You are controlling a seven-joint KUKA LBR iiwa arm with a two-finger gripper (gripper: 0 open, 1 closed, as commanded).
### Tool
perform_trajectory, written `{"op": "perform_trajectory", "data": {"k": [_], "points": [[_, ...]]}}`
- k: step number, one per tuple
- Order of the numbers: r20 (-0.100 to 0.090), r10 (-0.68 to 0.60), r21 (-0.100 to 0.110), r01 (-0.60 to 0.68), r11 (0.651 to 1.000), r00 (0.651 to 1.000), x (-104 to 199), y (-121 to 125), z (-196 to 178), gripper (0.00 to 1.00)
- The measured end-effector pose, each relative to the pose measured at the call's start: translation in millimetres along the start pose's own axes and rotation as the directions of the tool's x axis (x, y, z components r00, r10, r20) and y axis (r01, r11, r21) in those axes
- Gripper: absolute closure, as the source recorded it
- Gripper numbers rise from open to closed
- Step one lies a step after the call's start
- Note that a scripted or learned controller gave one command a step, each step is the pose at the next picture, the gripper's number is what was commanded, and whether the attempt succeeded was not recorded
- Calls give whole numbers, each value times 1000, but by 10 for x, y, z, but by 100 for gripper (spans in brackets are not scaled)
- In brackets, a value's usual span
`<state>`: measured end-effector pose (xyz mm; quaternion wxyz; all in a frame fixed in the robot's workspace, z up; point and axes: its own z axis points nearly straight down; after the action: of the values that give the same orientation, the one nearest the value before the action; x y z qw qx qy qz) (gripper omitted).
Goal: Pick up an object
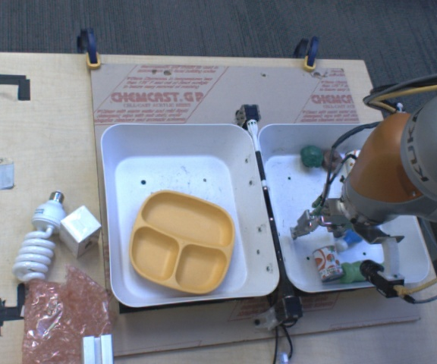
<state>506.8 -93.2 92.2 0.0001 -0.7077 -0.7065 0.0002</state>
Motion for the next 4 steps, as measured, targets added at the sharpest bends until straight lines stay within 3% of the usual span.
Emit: {"op": "perform_trajectory", "data": {"k": [1,2,3,4], "points": [[1,1,-3,-1,1000,1000,-6,12,-100,100],[1,-3,-1,3,1000,1000,-495,601,-55,100],[1,-3,-1,3,1000,1000,-494,601,-54,0],[3,-5,-2,5,1000,1000,-497,606,-153,100]]}}
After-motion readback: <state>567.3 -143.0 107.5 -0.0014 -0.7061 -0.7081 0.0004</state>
